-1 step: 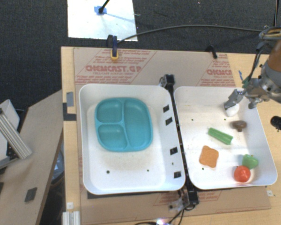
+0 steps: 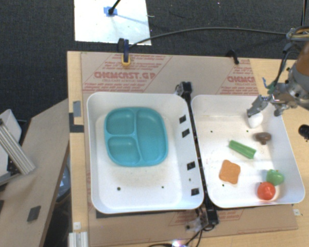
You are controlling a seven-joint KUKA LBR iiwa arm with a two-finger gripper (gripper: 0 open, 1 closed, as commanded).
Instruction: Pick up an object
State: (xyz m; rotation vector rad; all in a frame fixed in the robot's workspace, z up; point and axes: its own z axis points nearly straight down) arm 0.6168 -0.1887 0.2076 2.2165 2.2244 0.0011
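My gripper [image 2: 267, 108] hangs over the far part of the right bin [image 2: 216, 112], its two fingers spread apart and open with nothing between them. A small white object [image 2: 255, 119] lies just below the left fingertip [image 2: 257, 107]. Nearer the camera in the same bin lie a small brown object [image 2: 263, 136], a green cylinder [image 2: 242, 148], an orange piece [image 2: 229, 172], a small green object [image 2: 275, 177] and a red tomato-like ball [image 2: 266, 191].
The left bin [image 2: 95, 153] holds a teal divided plate [image 2: 136, 137]. A black divider with clips [image 2: 193, 148] runs between the bins. The grey arm [image 2: 304, 76] enters from the right, above the right bin's far corner.
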